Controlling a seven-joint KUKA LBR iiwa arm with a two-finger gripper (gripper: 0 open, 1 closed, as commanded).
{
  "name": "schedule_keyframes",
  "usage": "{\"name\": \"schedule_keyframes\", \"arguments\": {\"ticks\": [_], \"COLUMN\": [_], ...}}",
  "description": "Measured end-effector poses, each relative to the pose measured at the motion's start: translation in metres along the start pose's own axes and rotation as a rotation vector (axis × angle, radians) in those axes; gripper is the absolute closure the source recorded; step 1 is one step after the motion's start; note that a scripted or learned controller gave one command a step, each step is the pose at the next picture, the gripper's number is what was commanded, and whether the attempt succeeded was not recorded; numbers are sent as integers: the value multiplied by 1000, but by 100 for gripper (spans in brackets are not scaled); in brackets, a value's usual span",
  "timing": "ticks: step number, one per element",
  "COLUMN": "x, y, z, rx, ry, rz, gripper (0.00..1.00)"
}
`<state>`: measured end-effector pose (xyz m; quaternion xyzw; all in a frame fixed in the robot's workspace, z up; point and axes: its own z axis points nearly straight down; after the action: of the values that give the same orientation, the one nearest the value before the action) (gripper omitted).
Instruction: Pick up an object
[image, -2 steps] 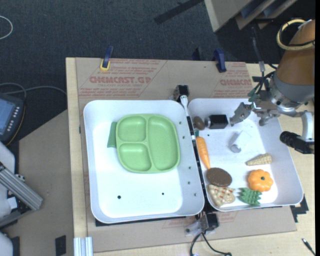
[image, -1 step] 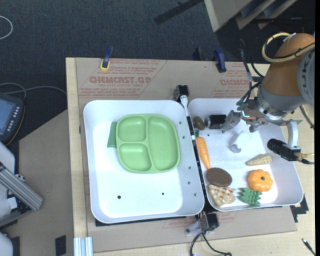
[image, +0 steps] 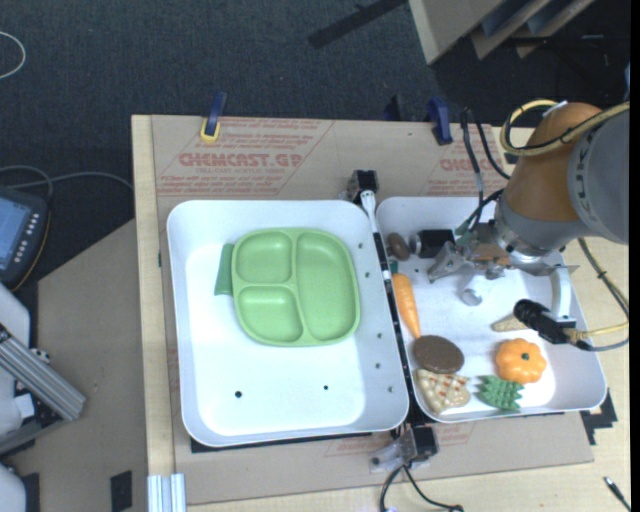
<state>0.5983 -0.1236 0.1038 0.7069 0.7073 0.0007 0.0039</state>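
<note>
**Gripper (image: 462, 270) low in the right bin, grab not confirmed**

The arm (image: 545, 190) reaches in from the right and the gripper sits over the upper part of the right bin (image: 590, 385). From this angle there's no telling whether it's open or clamped, and nothing is visibly caught in it.

The pickable stuff is all in that bin:
- the carrot (image: 405, 305) lies along the left wall, just below-left of the gripper
- the brown round piece (image: 438, 353) and the waffle-looking piece (image: 443, 388) are further down
- the little pumpkin (image: 520, 360) and the green leafy thing (image: 500, 392) are down in the bottom right corner

The green divided tray (image: 295, 285) sits alone in the left bin (image: 200, 330).

The carrot looks like the closest target. To do it well, the arm should centre over the carrot's middle and straddle it across the narrow way. It should keep clear of the bin wall, then lift straight up and check something actually came along.
</note>
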Motion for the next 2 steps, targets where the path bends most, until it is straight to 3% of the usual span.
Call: {"name": "schedule_keyframes", "arguments": {"ticks": [1,2], "x": [-4,-8], "y": [5,9], "z": [10,-5], "rx": [-5,-26], "ry": [-4,-16], "rz": [3,3], "gripper": [0,100]}}
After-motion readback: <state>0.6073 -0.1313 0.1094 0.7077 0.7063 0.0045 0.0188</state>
